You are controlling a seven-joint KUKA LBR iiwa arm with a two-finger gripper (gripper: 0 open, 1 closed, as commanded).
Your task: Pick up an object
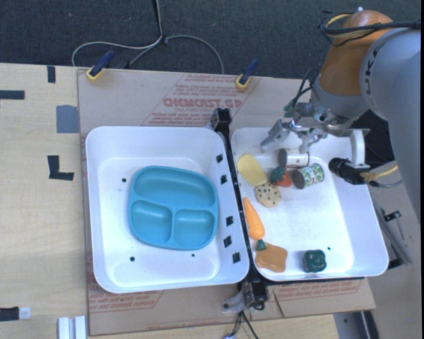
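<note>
**Hovering over the right bin, nothing in the pincer**

Reaching in from the right, the grey arm [381, 62] with its orange band holds the pincer [291, 138] above the far part of the right bin [353, 224]. Its two fingers are spread apart and nothing sits between them.

Just below the pincer lies a small cluster: a pale cylinder [297, 159], a green-labelled can [311, 175] touching it, a dark grey piece [278, 173] and a bit of red-orange [285, 181] beside that. A pale yellow lemon-like object [251, 169] rests to their left near the divider, with a spotted tan piece [268, 195] just below it. Further toward the near edge are a carrot [253, 219], an orange lump with a green tip [271, 257] and a dark green object [314, 260], well apart from the pincer.

The left bin [106, 189] holds a blue divided plate [174, 207]. Both bins sit on a cardboard sheet [191, 101] on the table [28, 210].
</note>
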